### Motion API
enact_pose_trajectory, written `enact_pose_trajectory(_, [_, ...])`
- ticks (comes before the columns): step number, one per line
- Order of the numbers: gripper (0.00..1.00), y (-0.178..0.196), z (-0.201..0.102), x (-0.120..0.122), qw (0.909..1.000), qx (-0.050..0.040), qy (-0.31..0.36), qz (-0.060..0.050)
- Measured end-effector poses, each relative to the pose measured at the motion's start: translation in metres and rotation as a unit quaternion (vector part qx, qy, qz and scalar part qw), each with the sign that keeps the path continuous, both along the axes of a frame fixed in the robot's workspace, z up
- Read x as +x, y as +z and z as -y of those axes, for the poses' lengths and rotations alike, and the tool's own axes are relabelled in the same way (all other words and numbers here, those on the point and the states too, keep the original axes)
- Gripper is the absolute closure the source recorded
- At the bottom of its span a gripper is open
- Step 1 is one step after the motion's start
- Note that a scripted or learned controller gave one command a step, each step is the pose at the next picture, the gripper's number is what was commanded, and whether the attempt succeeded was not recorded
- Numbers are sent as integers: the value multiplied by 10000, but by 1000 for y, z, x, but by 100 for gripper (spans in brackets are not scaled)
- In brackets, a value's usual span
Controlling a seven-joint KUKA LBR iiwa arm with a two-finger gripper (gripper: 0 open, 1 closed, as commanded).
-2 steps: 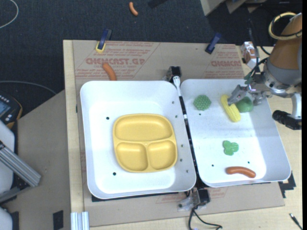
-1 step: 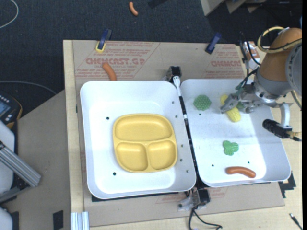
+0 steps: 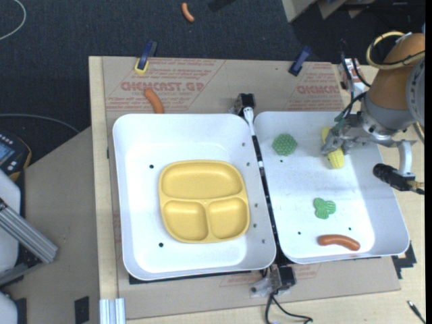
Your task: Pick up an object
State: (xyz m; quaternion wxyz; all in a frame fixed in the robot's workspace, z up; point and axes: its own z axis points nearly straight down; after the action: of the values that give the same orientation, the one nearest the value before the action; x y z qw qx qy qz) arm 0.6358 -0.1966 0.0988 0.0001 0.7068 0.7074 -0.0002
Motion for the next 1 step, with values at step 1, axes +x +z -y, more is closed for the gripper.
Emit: enact_pose_trajectory(1, [100, 59, -1, 11, 10000, -12, 2, 39])
